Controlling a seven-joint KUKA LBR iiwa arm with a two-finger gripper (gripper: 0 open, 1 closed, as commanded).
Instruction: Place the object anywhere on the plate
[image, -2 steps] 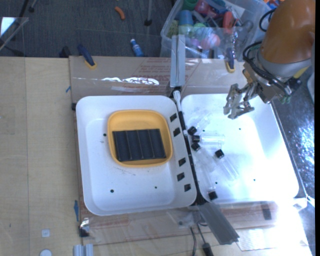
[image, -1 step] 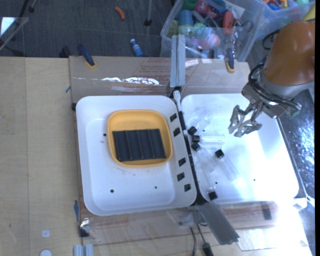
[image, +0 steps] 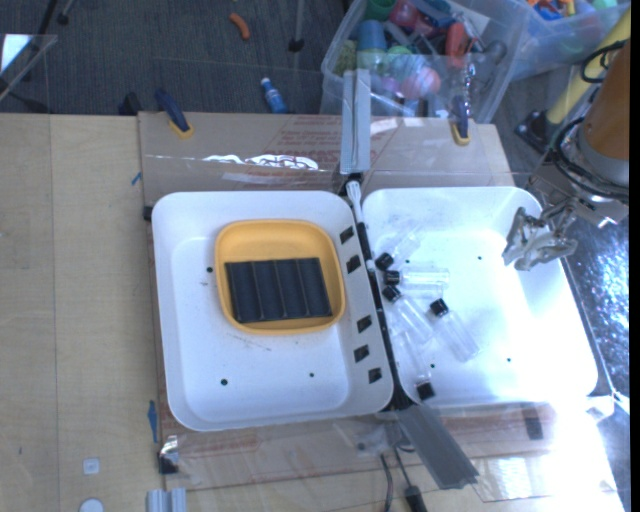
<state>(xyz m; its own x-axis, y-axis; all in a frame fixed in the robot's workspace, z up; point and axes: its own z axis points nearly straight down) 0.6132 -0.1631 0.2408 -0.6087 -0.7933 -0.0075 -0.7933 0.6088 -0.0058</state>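
The gripper (image: 537, 243) hangs over the right bin's (image: 560, 320) far-right rim, its metal fingers blurred – whether spread or pressed together I cannot tell. Clear bottles (image: 432, 305) with black caps lie washed-out in glare. A yellow plate (image: 278, 272) – bearing a dark ridged block (image: 278, 289) – sits in the left bin (image: 190, 370).

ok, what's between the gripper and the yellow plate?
In the camera view, between the gripper and the yellow plate lie clear vials with black caps in the right bin, then the divider where both bins meet.
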